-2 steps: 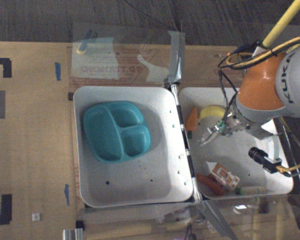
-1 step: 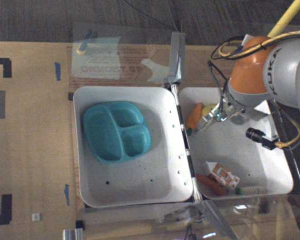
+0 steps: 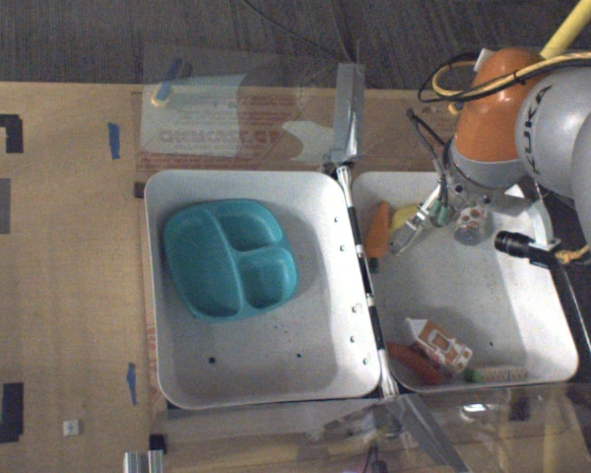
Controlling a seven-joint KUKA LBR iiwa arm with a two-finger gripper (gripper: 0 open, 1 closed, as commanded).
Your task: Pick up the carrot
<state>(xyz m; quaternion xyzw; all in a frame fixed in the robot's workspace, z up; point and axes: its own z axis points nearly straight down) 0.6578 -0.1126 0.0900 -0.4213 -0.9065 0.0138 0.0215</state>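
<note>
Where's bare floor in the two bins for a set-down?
Left bin: open below and right of the teal divided plate. Right bin: bare middle. Crowded by the carrot and hand, and the front-edge clutter.

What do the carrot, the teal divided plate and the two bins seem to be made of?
Carrot: probably a plastic toy, with an even orange colour and a smooth surface.
Teal plate: likely moulded plastic, with a uniform colour, rounded compartments and a soft sheen.
Bins: seemingly white plastic or painted metal; matte, smooth and lightly speckled, so uncertain.
</note>
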